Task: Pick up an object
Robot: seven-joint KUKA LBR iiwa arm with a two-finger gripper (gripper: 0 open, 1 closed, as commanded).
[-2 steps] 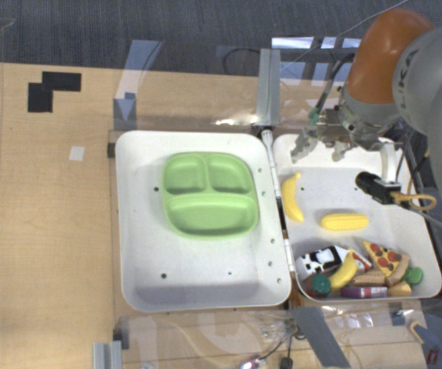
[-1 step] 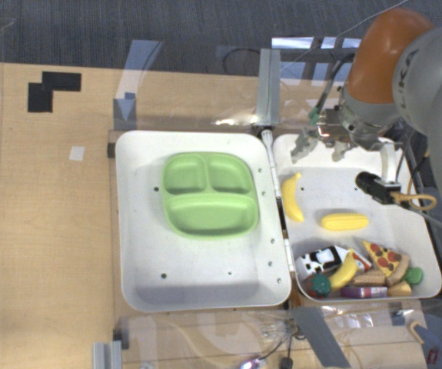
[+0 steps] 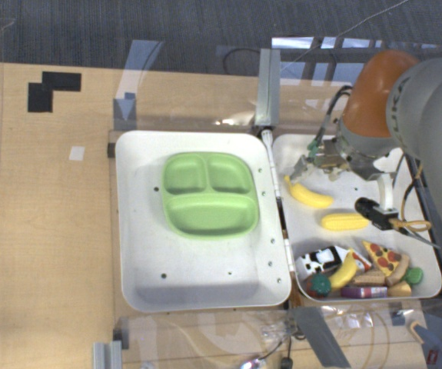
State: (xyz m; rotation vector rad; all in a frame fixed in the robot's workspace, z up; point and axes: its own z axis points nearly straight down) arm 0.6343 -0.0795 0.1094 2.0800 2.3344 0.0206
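From the camera above the bench, the grey arm with its orange band comes in from the right and reaches over the far part of the right-hand shallow white bin (image 3: 436, 283). Its two-finger gripper (image 3: 307, 167) hangs just above the far end of a yellow plastic banana (image 3: 310, 196), fingers spread apart with nothing between them. A second yellow banana-shaped piece (image 3: 344, 222) lies just nearer and to the right. At the near end of this bin sits a crowded heap: a black-and-white toy (image 3: 320, 259), a small yellow banana (image 3: 347, 269), a slice of toy pizza (image 3: 382, 258) and a green ball (image 3: 320, 285).

The left-hand white bin (image 3: 140, 283) holds a light green divided plastic tray (image 3: 208, 193).

The likely trouble is the banana's curved, smooth skin: fingers closing near its tip rather than its middle could squeeze it out sideways, or tip it against the bin wall.

No writing or brand is legible anywhere.
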